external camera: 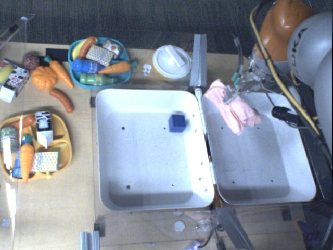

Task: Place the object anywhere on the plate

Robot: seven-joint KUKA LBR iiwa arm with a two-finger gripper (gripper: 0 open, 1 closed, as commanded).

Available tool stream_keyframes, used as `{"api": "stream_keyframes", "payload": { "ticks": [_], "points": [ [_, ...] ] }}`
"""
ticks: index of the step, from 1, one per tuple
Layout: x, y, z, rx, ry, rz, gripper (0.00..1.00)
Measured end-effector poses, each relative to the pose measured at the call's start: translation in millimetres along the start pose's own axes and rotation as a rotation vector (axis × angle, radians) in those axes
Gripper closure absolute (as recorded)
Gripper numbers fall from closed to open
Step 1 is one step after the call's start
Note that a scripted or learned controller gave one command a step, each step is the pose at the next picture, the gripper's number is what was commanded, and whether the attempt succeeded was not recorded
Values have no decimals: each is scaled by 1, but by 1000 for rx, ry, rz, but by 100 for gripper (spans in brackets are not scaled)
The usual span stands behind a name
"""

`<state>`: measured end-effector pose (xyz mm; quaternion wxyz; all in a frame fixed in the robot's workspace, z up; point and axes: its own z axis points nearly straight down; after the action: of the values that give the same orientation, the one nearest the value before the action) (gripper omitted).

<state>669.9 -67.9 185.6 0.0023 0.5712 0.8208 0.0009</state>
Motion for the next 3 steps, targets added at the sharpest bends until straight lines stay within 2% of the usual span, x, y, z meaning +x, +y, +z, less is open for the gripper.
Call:
{"api": "stream_keyframes", "payload": {
  "ticks": [1, 3],
  "points": [
    [1, 2, -40, -1, 0, -8, 100],
    [104, 22, -29, -2, 2, -813, 100]
  ]
}}
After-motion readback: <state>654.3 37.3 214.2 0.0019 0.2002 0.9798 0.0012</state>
